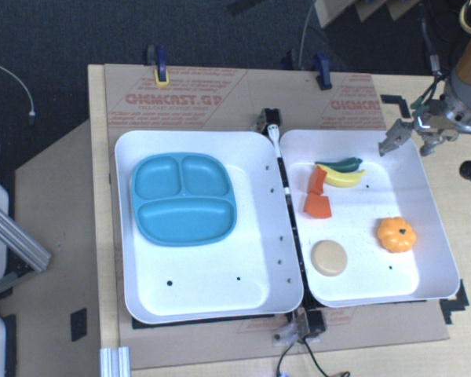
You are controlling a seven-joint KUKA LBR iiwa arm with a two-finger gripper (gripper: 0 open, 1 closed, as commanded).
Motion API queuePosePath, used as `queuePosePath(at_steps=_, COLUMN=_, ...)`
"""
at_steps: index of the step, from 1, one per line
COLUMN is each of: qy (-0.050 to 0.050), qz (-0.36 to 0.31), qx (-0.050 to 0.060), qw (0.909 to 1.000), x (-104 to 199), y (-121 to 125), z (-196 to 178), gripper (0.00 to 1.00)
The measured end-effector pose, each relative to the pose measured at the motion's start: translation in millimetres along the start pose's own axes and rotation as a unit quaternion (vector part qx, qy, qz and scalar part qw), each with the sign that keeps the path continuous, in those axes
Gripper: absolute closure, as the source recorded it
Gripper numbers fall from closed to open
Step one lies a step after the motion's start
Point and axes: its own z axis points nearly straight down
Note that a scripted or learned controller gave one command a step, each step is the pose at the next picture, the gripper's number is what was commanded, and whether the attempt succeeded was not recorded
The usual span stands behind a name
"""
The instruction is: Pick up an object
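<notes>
The right bin (432, 203) holds several small items. A yellow banana (344, 178) lies beside a dark green piece (342, 164) near the back. Two orange-red blocks (318, 195) sit just left of them. An orange pumpkin (396, 235) rests toward the right, and a beige round disc (328, 258) lies near the front. My gripper (412, 138) hovers over the bin's back right corner, open, its fingers spread with nothing between them. It stands apart from every item, up and to the right of the banana.
The left bin (141, 289) carries a blue divided plate (184, 199). A black hinge strip (282, 187) runs between the bins. Clamps (162, 61) sit at the board's back edge. Bare white floor lies along the right bin's front and right side.
</notes>
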Motion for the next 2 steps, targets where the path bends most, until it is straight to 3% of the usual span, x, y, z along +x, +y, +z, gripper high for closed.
queuePosePath(at_steps=2, qy=0.001, qz=0.0, qx=0.003, qw=1.0, x=-4.4, y=2.7, z=89.3, gripper=0.0)
